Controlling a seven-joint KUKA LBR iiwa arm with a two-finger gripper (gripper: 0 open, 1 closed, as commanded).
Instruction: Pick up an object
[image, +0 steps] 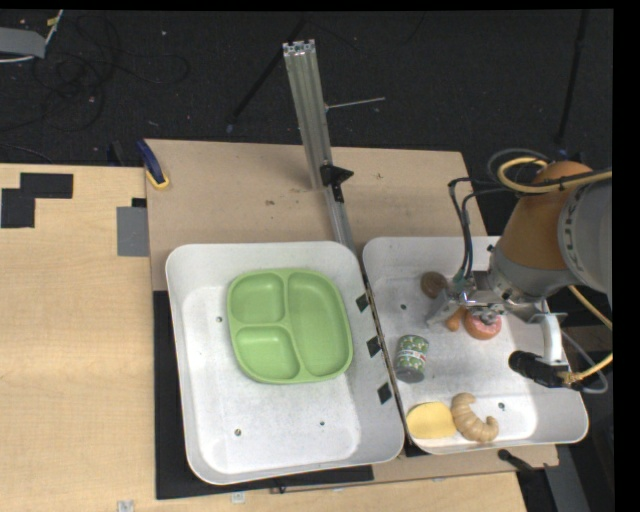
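My gripper (468, 304) is low over the upper middle of the right bin (520, 400), at the end of the grey arm (545, 240) with its orange band. Right beneath it lie a small orange piece (455, 321) and a pink-and-red round object (485, 326), both touching or nearly touching the gripper. A brown lump (432, 284) sits just to its upper left. Further toward the front of the bin are a green patterned can (411, 357), a yellow object (429, 421) and a tan curled piece (474, 418).
The left bin (200, 400) holds a green divided plate (290, 326). An upright metal post (312, 130) stands behind the gap between the bins. Black cables and a black fitting (535, 368) hang at the right bin's right side.
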